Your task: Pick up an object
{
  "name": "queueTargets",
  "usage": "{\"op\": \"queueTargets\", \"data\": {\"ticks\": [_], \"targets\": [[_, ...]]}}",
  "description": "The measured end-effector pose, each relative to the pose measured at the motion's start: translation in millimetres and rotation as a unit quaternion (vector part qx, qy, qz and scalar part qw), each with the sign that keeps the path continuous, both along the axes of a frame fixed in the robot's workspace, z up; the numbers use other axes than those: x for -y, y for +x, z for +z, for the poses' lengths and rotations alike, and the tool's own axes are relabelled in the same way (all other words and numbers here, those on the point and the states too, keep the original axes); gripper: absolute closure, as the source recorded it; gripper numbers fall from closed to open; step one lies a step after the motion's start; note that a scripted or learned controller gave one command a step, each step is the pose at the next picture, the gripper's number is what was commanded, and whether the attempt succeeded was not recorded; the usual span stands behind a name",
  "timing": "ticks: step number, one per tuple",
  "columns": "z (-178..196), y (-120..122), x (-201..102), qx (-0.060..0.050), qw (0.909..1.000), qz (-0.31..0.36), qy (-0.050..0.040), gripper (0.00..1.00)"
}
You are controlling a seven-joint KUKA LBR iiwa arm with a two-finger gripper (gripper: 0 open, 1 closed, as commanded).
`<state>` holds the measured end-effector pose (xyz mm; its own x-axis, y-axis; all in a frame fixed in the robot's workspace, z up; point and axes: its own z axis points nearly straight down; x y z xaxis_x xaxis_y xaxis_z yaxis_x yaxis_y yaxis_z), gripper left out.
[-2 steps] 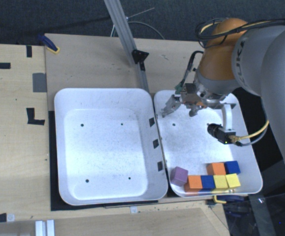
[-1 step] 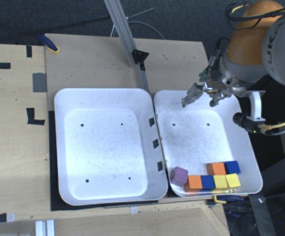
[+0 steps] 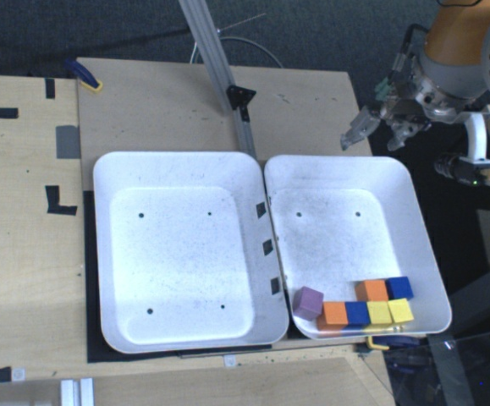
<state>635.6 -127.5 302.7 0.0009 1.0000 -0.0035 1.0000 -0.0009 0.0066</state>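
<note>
Two-finger gripper hangs spread and empty at 1 o'clock — small coloured blocks, purple cube included, packed at 5 o'clock of the right white bin — fingers may jam between neighbours or strike the wall.

Arm cut off, top-right edge.

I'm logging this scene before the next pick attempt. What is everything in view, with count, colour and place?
Bins: 2, white, side by side; left bin, right bin.
Purple block: 1, right bin, near-left corner.
Orange blocks: 2, right bin near edge.
Blue blocks: 2, same cluster.
Yellow blocks: 2, same cluster.
Metal pole: 1, grey, beyond the bins.
Arm: 1, grey and orange, upper right.
Claw: 1, above the right bin's far corner.
</note>
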Motion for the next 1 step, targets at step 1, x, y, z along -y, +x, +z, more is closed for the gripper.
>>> {"op": "queueTargets", "data": {"ticks": [1], "targets": [[5.0, -38.3, -12.9, -0.004, 1.0000, 0.000, 0.0018, 0.00]]}}
